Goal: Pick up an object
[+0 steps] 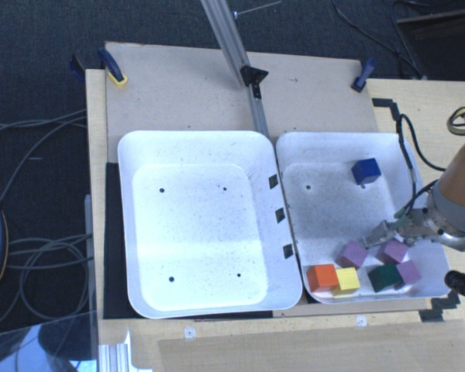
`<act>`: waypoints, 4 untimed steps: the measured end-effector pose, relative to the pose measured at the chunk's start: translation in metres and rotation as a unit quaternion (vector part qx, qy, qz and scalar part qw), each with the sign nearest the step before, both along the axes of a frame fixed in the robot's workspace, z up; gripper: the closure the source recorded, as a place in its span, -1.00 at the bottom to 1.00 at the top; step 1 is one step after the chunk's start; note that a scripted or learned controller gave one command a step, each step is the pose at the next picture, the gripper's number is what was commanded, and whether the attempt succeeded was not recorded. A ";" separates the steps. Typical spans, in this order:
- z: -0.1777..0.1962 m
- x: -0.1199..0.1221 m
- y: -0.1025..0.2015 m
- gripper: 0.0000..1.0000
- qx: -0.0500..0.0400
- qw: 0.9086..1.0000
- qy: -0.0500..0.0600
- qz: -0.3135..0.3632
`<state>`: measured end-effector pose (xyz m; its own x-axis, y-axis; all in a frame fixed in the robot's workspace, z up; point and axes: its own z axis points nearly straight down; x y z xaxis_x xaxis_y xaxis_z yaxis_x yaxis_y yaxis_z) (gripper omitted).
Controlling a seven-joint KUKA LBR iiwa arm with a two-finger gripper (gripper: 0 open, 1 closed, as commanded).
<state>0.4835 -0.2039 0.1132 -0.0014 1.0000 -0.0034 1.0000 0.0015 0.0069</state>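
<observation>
Just one camera here, mounted above the worktop (pixel 217 76) and angled down at a slant, so the far edge sits toward the top of the frame. It's pulled back enough to catch both white bins, the left bin (pixel 128 208) and right bin (pixel 325 149), plus dark carpet and cables around them. The arm (pixel 457 200) comes in from the right edge.

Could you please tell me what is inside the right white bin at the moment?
The right white bin holds a blue block, an orange cube, a yellow cube, a green block and three purple blocks. The gripper may cover more.
</observation>
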 end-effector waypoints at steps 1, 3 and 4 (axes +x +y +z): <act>0.009 0.000 0.000 1.00 -0.001 1.000 -0.001 0.000; 0.123 0.012 0.002 1.00 0.000 1.000 -0.001 0.000; 0.122 0.036 0.061 1.00 0.002 1.000 0.002 0.003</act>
